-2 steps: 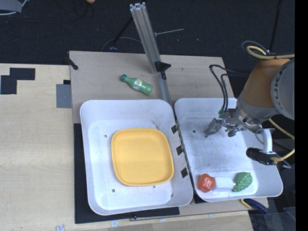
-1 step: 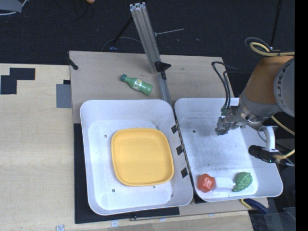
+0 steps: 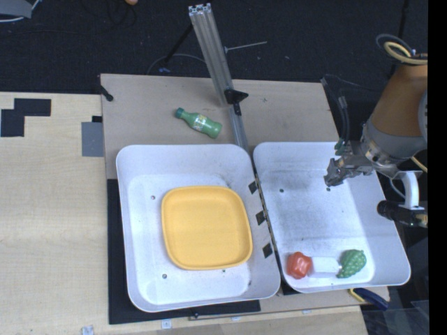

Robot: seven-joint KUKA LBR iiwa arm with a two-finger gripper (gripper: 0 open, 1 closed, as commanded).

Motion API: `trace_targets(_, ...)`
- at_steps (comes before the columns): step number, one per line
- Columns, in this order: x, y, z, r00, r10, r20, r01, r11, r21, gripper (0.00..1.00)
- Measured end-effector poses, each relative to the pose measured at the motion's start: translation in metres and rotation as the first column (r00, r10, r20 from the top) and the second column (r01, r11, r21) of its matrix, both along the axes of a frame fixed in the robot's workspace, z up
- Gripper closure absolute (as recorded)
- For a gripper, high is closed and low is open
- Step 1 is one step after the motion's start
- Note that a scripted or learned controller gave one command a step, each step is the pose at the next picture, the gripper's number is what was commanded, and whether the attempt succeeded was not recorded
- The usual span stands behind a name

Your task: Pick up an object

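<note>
From my feed: both bins look like white plastic — left bin (image 3: 133, 187) fairly clean and smooth, right bin (image 3: 307, 201) scuffed grey across its floor. Yellow plate (image 3: 207, 227) reads as matt plastic, smooth. Green bottle (image 3: 198, 122) is glossy plastic with a pale label. Bench top (image 3: 293, 110) looks like matt light wood or board. Slanted rail (image 3: 215, 47) is ribbed bare metal — aluminium-looking extrusion. Red piece (image 3: 299, 264) and green piece (image 3: 352, 263) look like moulded plastic, the green one bumpy.
</note>
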State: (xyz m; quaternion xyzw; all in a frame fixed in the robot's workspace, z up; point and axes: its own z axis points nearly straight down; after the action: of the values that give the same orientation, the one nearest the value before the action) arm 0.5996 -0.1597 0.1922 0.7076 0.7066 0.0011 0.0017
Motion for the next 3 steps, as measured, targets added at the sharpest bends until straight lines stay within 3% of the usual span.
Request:
trace_targets(1,0.000,-0.001,0.033,1.000,0.000,-0.002,0.000,1.000,0.000,1.00)
trace_targets(2,-0.005,0.044,0.030,1.000,0.004,-0.005,-0.004,1.000,0.001,1.00)
trace_targets(3,-0.024,0.103,0.029,1.000,0.005,-0.004,-0.005,1.000,0.002,1.00)
